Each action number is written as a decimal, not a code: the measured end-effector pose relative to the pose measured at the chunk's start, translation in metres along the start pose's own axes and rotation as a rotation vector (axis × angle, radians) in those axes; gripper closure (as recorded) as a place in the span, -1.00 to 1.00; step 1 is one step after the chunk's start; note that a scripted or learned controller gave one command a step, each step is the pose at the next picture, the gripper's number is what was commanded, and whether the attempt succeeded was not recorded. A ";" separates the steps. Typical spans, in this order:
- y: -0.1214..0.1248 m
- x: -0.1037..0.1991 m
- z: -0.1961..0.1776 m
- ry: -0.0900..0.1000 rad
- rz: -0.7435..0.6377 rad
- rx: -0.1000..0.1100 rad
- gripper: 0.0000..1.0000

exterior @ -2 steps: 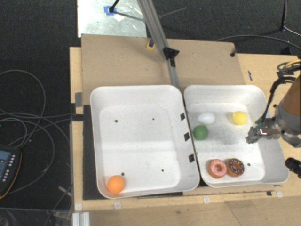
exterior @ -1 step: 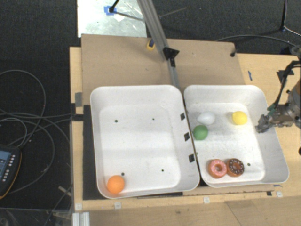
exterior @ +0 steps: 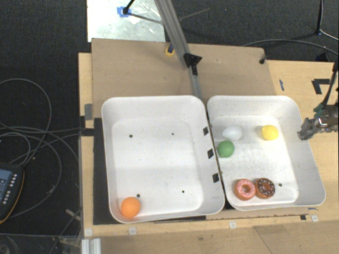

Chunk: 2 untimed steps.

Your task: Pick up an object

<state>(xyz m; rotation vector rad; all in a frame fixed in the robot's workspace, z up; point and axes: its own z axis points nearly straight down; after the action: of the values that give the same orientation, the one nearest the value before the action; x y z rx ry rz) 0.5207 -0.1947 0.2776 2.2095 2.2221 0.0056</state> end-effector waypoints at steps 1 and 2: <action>0.010 0.052 -0.004 0.004 -0.005 0.004 1.00; 0.008 0.102 0.007 0.005 -0.004 0.007 1.00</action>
<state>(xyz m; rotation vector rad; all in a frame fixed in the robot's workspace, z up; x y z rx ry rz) 0.5283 -0.0923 0.2703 2.2107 2.2330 0.0036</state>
